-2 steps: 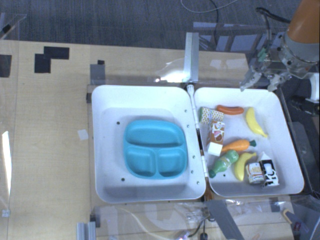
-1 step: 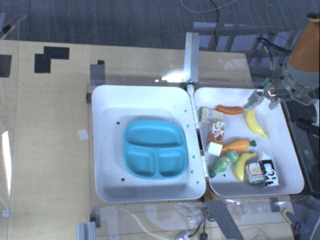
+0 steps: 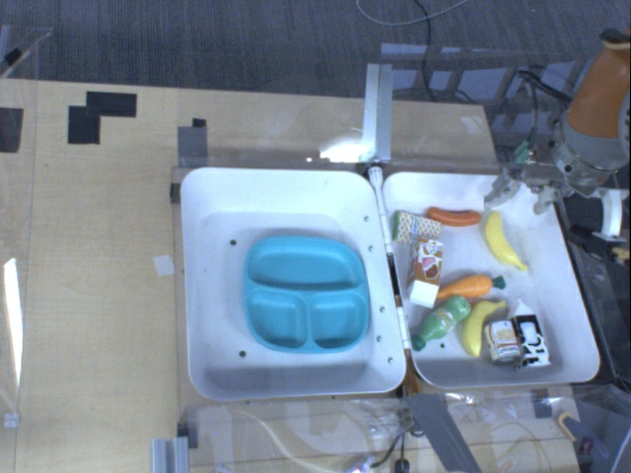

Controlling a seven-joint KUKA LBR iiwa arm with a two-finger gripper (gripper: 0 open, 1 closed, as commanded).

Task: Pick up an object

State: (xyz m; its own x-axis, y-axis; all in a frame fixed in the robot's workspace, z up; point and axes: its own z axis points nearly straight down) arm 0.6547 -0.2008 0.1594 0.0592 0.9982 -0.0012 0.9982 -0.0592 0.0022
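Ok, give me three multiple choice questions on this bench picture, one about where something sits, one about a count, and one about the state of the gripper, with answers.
1. Where does the blue divided tray lie?
A. in the left bin
B. in the right bin
C. on the bench outside the bins

2. How many yellow bananas are in the right bin?
A. none
B. two
C. five

3. What is the gripper doing?
A. gripping the tray
B. lifting the carrot
C. holding nothing, over the right bin's far edge

Answers:
1 A, the tray rests in the middle of the left bin.
2 B, one banana lies near the far corner, another banana near the front.
3 C, nothing sits between its fingers, and the carrot lies in the bin.
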